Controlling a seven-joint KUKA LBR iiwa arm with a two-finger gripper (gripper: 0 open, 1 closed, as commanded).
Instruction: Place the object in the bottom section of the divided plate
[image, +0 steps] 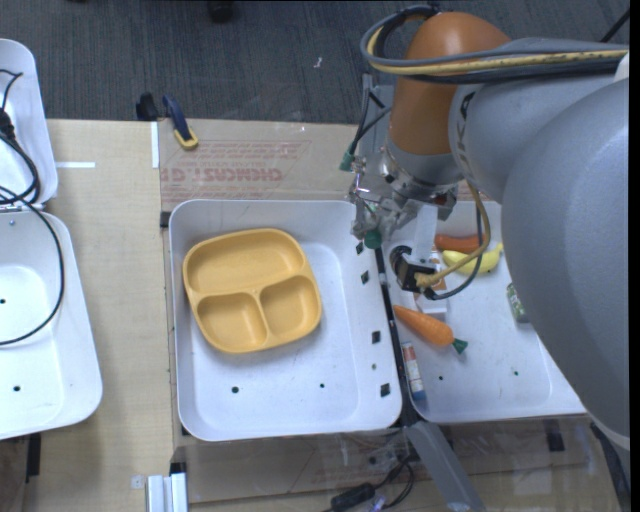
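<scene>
Arm (560, 200) looms right; pincer (380, 220) at right bin (500, 390) left edge, open or closed I can't tell. Pick step, I judge: next needs descent onto carrot (425, 327), then carry to plate (252, 290).

The yellow plate (251, 290) lies flat in the left white bin (300, 395), toward its far left part. It has one long part on the far side and two small parts nearer. It sits a bit turned.

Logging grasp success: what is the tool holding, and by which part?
Cannot be told. The tool hangs at the right bin's left wall; the carrot lies apart from it.
</scene>
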